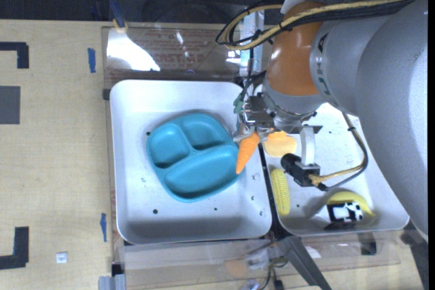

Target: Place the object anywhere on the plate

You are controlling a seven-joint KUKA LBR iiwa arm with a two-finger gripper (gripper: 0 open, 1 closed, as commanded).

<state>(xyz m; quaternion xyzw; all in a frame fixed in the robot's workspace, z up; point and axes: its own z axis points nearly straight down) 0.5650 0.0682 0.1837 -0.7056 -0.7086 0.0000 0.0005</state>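
Observation:
A blue plate [192,156] with three compartments lies in the left bin [129,146]. An orange carrot [245,153] hangs tilted at the plate's right edge, over the strip between plate and bin wall. Its upper end sits between the fingers of my gripper [250,131], which is shut on it directly below the orange-banded wrist. The carrot's lower tip overlaps the rim of the plate's large compartment.
The right bin [387,200] holds a corn cob [280,191], a pale yellow-orange piece [280,144] and a yellow object with a black-and-white patch [348,207]. A black and yellow cable [319,176] loops from the wrist over that bin. The arm covers the upper right.

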